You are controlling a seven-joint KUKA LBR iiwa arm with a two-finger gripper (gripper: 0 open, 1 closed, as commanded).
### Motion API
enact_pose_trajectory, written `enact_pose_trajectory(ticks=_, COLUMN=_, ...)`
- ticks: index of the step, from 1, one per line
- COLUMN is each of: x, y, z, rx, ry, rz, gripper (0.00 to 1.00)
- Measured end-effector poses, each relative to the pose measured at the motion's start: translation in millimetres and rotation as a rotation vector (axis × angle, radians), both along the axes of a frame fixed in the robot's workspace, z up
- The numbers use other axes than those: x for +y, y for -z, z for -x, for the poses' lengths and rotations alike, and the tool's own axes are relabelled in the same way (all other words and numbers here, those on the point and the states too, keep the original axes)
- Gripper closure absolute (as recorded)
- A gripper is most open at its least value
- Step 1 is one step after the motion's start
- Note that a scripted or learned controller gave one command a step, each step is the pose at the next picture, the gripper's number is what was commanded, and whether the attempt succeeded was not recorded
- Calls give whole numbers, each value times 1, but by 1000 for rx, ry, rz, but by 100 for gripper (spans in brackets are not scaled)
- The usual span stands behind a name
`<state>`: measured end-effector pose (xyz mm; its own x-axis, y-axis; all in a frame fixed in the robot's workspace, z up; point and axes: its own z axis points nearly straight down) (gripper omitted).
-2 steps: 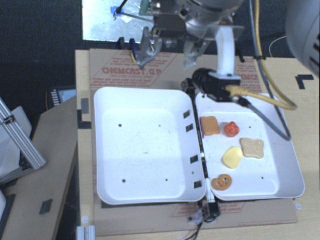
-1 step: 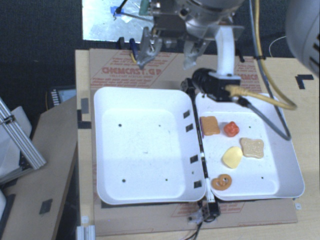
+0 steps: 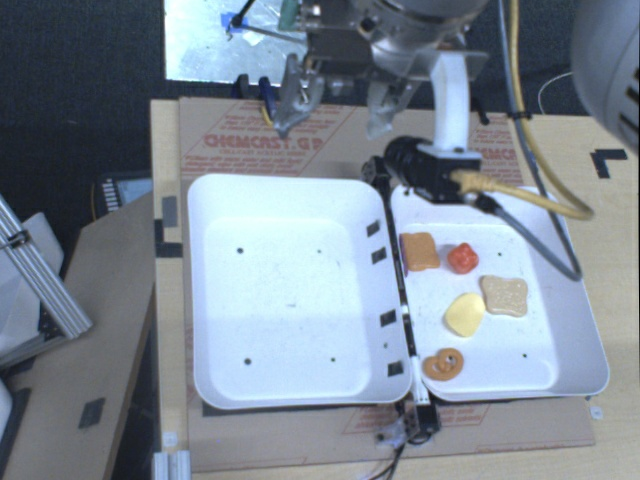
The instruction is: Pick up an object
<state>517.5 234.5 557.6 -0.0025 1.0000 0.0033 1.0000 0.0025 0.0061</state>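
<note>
Five food pieces are sitting in your right bin (image 3: 560, 368), leaving room at six o'clock. Claw (image 3: 335, 108) is hanging released, above "CHEMCAST" lettering (image 3: 262, 140).

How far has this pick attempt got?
Nothing looks picked yet. The end effector hangs high above the bins' far edge with nothing between its fingers. All five items, including the red round piece and pale yellow piece, lie in the right white bin. Descent, grasp and lift remain.
</note>
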Motion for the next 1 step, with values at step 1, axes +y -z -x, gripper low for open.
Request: enact_pose_trajectory(ticks=1, x=0, y=0, z=0, rx=0, ry=0, rz=0, gripper=0)
